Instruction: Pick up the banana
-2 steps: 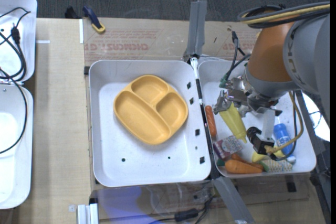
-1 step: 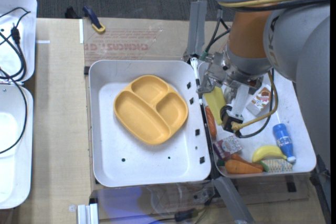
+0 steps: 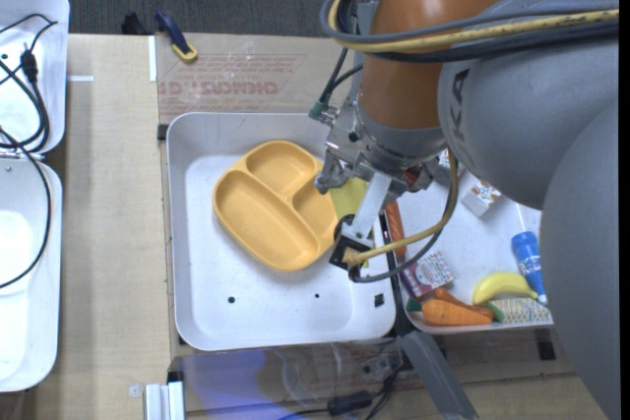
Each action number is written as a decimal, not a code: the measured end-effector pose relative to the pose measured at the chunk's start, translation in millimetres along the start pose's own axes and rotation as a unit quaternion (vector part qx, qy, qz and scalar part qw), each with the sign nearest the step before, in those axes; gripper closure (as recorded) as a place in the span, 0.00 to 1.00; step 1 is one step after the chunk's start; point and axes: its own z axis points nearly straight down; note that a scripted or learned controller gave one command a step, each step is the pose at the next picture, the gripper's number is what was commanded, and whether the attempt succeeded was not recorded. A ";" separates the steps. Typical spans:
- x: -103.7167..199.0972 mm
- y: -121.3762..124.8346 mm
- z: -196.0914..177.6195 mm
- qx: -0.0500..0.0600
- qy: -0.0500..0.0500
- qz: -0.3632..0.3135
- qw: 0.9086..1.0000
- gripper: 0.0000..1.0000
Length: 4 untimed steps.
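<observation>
The banana (image 3: 504, 286) is yellow and curved and lies near the front of the right bin (image 3: 482, 246), beside an orange carrot (image 3: 455, 312). My gripper (image 3: 335, 178) hangs under the orange-banded wrist over the right side of the left bin (image 3: 182, 211), close to the right rim of a yellow divided plate (image 3: 276, 204). It is well to the left of the banana and apart from it. The wrist hides the gripper's tips, and I see nothing held.
A blue bottle (image 3: 527, 256), a small white box (image 3: 480, 197), a printed packet (image 3: 433, 270) and a red stick-like item (image 3: 396, 226) also lie in the right bin. A yellow-green object (image 3: 346, 200) sits by the plate. The arm covers the bin's far right.
</observation>
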 end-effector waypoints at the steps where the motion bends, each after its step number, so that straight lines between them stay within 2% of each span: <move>1: 13.0 -41.1 59.1 0.001 -0.001 0.037 0.999 1.00; 2: 39.9 -55.7 57.7 0.000 0.000 0.060 0.998 1.00; 3: 39.9 -55.7 57.7 0.000 -0.001 0.060 0.998 0.00; 4: 11.4 -40.6 187.7 0.001 -0.001 0.149 0.989 0.00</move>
